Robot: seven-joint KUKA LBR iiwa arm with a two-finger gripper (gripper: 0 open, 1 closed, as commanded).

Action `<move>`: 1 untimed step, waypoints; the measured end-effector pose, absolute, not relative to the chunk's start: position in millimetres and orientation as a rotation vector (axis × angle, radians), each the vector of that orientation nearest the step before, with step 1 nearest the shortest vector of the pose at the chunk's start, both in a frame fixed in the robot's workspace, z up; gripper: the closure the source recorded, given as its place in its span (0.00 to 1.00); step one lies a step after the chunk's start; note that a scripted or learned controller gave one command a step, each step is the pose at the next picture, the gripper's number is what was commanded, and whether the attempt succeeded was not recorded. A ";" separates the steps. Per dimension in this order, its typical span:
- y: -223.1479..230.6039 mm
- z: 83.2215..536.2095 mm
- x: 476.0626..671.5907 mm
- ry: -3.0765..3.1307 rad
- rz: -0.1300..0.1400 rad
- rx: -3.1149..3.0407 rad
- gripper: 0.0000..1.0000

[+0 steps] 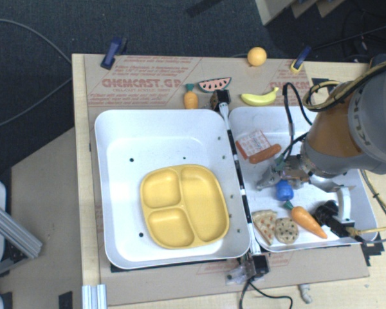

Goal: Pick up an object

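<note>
Right bin [244, 118] centre: gripper [273, 176] state unclear, beside blue ball [284, 190]; walls well apart.

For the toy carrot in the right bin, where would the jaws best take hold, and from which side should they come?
Probably across the middle of the carrot, coming straight down. It lies flat on the floor of the right bin, slanted, tapering toward the lower right; the thick orange middle gives the surest hold. The jaws should close across its width, clear of the cookie at its left and the blue ball above.

Yellow divided plate [183, 206] in left bin [109, 172]; blue clamps [112, 53] behind.
</note>
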State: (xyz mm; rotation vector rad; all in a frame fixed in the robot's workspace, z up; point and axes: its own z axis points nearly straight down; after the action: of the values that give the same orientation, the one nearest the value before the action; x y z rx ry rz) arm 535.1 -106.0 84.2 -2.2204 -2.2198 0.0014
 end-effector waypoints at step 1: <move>-106.0 94.1 535.4 -2.221 0.001 -2.221 1.00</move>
State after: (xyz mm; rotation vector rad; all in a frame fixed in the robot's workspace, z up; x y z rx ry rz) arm 535.4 -106.0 94.1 -2.2212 -2.2212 0.0010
